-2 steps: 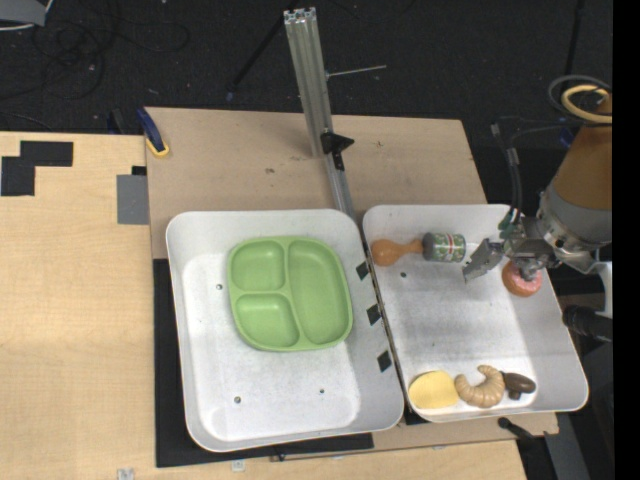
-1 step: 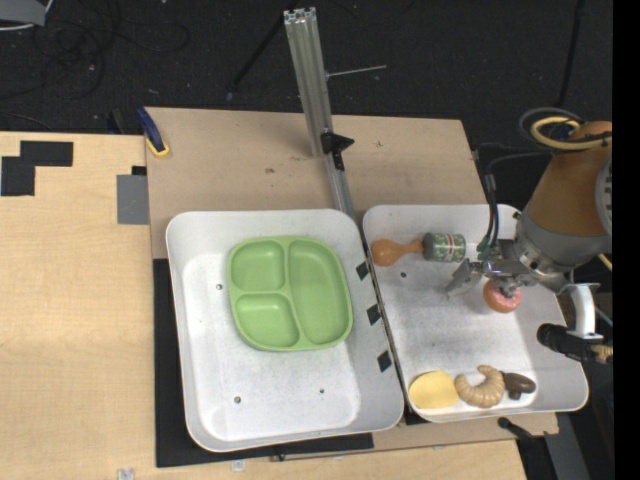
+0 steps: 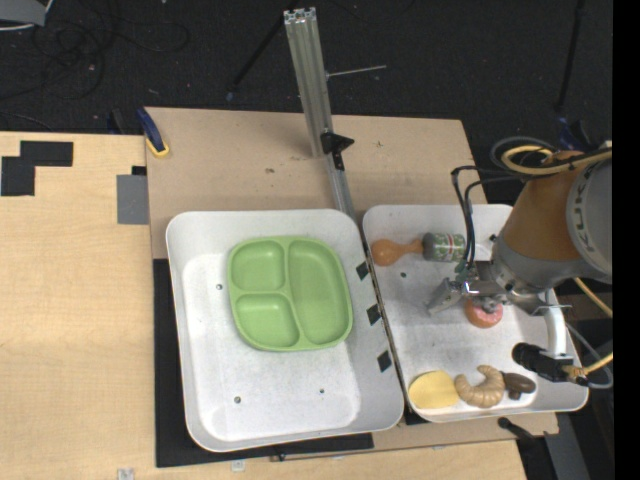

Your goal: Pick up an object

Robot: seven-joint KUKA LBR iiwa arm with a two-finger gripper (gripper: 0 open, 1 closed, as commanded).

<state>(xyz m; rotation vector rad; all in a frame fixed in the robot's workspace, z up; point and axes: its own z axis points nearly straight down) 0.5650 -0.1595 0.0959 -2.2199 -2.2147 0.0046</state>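
At the right bin's (image 3: 420,343) near edge lie a yellow disc (image 3: 432,391), a croissant (image 3: 482,386) and a dark piece (image 3: 519,382). Farther in, a red ball (image 3: 487,315) sits just beside the gripper (image 3: 452,293); whether that is released or clenched, I cannot tell. Level with it, a green plate (image 3: 290,293) lies in the left bin (image 3: 270,403). Beyond are an orange thing (image 3: 385,252) and a jar (image 3: 443,246).

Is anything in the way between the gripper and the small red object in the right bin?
Nothing visible does. The red object lies right beside the gripper. The jar lies farther back and the tan curved piece nearer the front rim, both clear of that gap.
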